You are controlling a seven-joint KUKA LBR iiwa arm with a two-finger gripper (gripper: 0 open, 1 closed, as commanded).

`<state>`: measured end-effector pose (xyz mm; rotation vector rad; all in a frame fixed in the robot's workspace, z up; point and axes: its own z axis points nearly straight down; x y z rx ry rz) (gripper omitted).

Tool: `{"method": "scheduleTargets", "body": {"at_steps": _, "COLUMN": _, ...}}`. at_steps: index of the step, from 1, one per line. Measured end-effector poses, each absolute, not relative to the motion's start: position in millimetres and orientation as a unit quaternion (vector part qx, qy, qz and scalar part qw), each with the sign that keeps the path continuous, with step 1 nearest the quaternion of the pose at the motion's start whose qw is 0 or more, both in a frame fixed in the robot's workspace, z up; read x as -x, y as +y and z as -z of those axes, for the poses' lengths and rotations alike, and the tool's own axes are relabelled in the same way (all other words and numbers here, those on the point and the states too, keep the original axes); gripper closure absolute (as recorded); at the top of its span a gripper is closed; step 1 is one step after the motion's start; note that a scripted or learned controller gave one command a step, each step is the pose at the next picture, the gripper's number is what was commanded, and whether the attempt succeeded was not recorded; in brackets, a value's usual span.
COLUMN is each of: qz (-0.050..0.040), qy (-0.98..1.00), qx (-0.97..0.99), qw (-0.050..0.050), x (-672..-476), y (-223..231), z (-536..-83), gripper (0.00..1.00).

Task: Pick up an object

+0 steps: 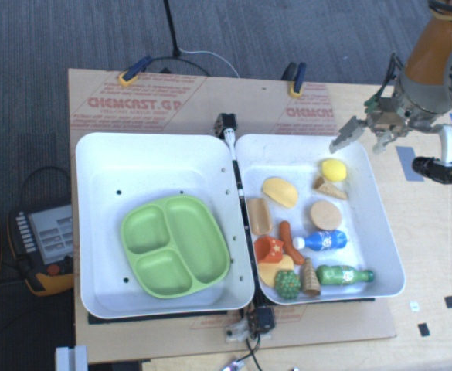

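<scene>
Nothing is picked yet: I see the gripper spread apart and empty above the right bin's far corner, toys untouched.

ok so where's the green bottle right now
The green bottle lies on its side in the right bin, near its front right corner, just below the blue bottle and beside the brown cone.

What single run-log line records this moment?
gripper: open, above right bin's far edge | held: nothing | nearest: yellow ball
</scene>
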<state>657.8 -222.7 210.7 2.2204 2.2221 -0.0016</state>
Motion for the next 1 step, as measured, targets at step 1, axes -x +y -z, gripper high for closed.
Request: {"method": "scheduleTargets", "body": {"at_steps": 1, "qz": 0.0005, "qy": 0.638, "qx": -0.770, "qw": 0.000, "x": -584.3, "y": -181.6, "z": -99.1, "gripper": 0.00}}
